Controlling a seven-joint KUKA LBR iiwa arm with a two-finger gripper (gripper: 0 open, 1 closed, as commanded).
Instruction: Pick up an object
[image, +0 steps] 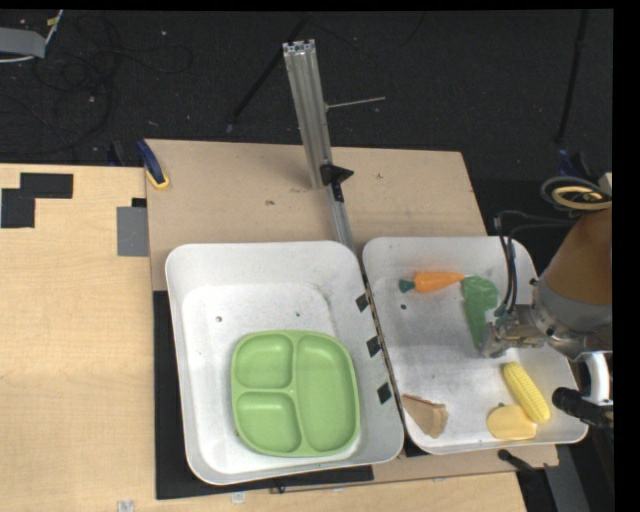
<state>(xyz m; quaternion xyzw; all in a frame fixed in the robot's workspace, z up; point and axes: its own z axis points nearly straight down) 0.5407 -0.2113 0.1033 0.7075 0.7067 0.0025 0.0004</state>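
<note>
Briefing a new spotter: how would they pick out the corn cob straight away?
Look in the right bin, near its front right corner. The corn cob lies there, yellow and ridged, just behind a smooth, paler yellow piece.

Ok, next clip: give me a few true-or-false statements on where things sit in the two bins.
1. The green divided tray lies in the left bin. True.
2. The toy carrot lies in the left bin. False: it lies in the right bin, near the far wall.
3. The corn cob lies in the right bin. True.
4. The green divided tray holds the corn cob. False: its compartments hold nothing.
5. The tool is over the right bin, beside a green toy. True.
</note>
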